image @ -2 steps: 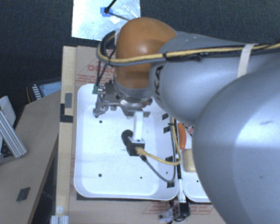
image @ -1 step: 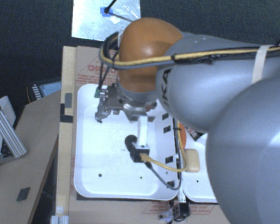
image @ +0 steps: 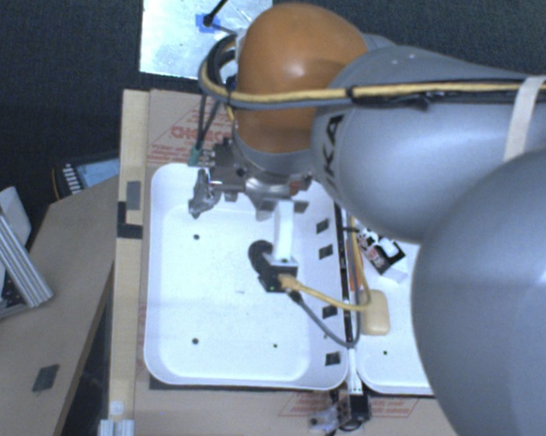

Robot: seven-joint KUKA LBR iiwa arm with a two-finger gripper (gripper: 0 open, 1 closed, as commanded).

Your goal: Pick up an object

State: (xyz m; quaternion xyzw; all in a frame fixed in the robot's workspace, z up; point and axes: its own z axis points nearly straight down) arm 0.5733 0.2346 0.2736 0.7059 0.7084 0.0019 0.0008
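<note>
Gripper [image: 199, 200] hangs over the left bin's [image: 206, 348] far end, and I cannot tell if it's released or clenched. No pick looks made yet: a tan oval piece [image: 376, 315] lies in the right bin [image: 392, 377].

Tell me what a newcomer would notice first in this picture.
The huge grey arm with a rounded orange band looms over both bins from the right. Its claw hangs above the far left corner of the shallow white left bin. A pale yellow oblong thing lies in the white right bin, near the divide.
</note>
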